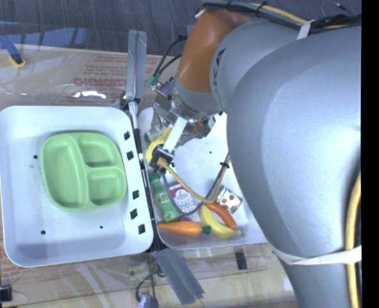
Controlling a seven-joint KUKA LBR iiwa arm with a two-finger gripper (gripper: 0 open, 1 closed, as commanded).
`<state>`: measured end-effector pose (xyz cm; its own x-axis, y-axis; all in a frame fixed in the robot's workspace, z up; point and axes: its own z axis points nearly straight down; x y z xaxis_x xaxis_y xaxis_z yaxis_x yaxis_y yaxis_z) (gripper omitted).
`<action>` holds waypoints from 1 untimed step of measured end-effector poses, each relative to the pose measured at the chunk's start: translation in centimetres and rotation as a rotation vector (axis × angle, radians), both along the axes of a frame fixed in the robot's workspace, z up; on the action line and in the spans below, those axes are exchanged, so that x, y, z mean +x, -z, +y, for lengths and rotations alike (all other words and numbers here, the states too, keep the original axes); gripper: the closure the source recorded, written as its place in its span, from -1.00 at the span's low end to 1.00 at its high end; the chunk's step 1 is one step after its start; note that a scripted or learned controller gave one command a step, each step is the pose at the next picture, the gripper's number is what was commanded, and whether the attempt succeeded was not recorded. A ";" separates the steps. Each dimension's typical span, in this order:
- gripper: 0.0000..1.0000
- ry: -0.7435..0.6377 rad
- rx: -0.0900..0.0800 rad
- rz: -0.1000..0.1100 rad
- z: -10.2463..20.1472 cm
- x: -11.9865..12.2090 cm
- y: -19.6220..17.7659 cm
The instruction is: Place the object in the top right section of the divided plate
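The gripper [158, 151] hangs low over the upper left part of the right bin [199, 160], close to the wall between the two bins. Something yellow [154, 149] sits right at its tip; whether it is held cannot be told. The plate [84, 170], green and divided, lies to the gripper's left in the left bin [16, 236], well apart from it and bare. Just below the gripper lies a green bottle [161, 194]. Farther below, near the bin's lower edge, lie a carrot [179, 228] and a banana [218, 227], with a small strawberry-printed pack [229, 201] beside them. The arm [292, 140] covers the right of the bin.
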<state>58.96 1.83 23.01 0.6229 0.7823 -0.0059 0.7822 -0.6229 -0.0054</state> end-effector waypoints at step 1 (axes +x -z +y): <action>1.00 -0.059 0.000 0.004 4.5 -4.6 2.2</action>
